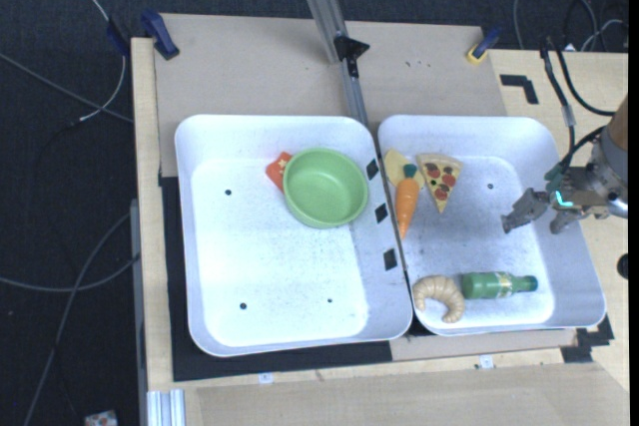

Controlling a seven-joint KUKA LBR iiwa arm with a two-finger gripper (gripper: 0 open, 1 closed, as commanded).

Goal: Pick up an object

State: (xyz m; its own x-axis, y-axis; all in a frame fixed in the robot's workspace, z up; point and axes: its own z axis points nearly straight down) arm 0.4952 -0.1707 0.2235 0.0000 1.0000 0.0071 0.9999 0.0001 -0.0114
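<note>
at the lower right of the frame a croissant (440, 298) and a green bottle (497, 286) lie side by side in the right bin (479, 127). the gripper (540, 213) hangs at the right edge, fingers spread, nothing between them. a carrot (406, 200) and a pizza slice (439, 181) sit mid-frame; a green bowl (324, 187) is in the left bin (270, 314). judging by this, nothing is picked yet: choosing, closing and lifting remain.
</note>
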